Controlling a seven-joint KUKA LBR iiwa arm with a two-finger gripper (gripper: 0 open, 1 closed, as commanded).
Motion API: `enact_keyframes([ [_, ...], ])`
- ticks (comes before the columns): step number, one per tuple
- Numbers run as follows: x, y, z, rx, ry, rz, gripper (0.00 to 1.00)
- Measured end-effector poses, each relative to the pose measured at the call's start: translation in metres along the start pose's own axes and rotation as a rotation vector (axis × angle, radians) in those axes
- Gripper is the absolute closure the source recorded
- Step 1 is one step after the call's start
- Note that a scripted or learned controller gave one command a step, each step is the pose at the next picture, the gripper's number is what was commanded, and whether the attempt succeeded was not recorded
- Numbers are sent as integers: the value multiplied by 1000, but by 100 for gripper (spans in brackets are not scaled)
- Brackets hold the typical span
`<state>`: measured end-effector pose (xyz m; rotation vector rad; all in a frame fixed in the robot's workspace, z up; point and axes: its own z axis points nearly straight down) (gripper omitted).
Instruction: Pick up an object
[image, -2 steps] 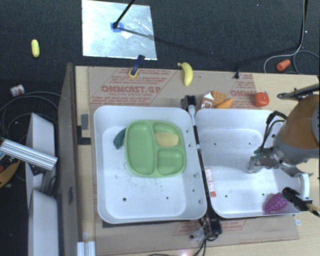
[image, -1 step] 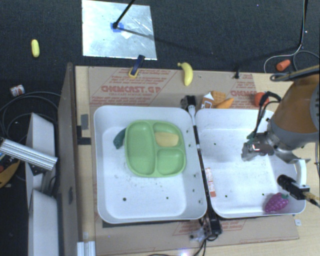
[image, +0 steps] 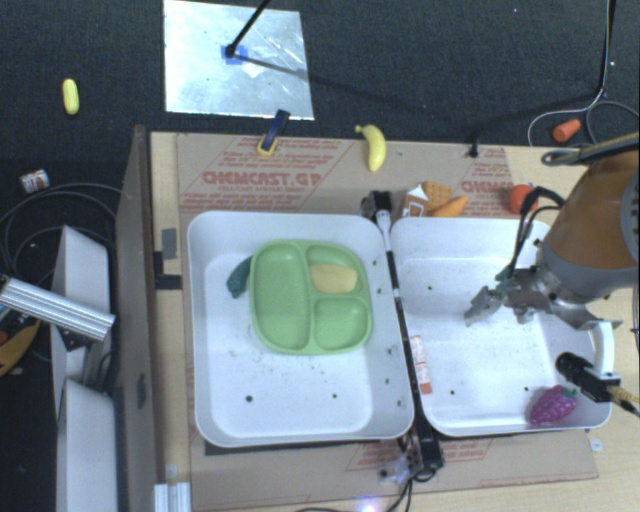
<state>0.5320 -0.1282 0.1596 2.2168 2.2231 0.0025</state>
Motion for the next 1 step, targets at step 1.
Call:
enact_keyframes([
  [1,-83,23,79,1,-3,7,0],
])
